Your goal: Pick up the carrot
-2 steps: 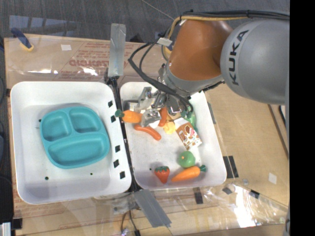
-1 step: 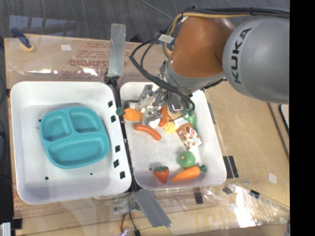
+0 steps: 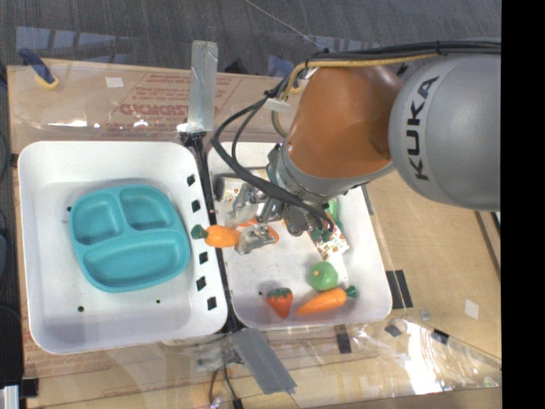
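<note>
A small orange carrot (image 3: 220,237) with a green top lies level over the divider between the two bins, its leafy end pointing left. My gripper (image 3: 248,234) is shut on its right end, with the metal fingers (image 3: 253,244) pinching the orange tip. The grey arm with its orange band covers the upper part of the right bin (image 3: 379,292). A second, larger carrot (image 3: 324,302) lies at the front of the right bin, apart from the gripper.
In the right bin sit a red strawberry (image 3: 279,301), a green round fruit (image 3: 323,274) and a small printed box (image 3: 333,244). The left bin (image 3: 51,322) holds a teal divided plate (image 3: 128,237). Black cables loop from the wrist above the divider.
</note>
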`<state>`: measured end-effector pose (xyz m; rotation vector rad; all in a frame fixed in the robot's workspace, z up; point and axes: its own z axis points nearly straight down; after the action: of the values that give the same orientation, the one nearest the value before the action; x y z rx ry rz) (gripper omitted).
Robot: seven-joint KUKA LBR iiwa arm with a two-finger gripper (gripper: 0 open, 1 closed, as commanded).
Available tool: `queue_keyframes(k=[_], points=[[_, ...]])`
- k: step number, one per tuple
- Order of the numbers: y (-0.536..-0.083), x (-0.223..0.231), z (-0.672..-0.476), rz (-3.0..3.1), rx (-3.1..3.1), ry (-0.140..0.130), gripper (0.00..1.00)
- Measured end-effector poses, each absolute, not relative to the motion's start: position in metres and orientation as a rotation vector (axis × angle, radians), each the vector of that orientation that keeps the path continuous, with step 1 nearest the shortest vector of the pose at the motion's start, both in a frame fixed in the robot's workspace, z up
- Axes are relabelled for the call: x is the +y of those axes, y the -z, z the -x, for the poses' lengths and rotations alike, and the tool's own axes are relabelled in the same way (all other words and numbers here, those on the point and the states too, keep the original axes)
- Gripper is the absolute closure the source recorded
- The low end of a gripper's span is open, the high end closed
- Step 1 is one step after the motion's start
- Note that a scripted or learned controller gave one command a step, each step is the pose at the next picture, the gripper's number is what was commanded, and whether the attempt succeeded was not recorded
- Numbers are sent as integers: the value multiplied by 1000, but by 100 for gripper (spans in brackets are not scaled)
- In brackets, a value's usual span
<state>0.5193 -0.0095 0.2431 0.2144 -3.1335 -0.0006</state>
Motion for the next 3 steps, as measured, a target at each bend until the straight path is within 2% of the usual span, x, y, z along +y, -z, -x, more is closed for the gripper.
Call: queue_keyframes(k=[1, 2, 3], points=[[-189, 45, -577, 170, -3133, 0, 100], [-190, 85, -540, -307, -3123, 0, 100], [-191, 30, -595, -381, -3119, -4, 100]])
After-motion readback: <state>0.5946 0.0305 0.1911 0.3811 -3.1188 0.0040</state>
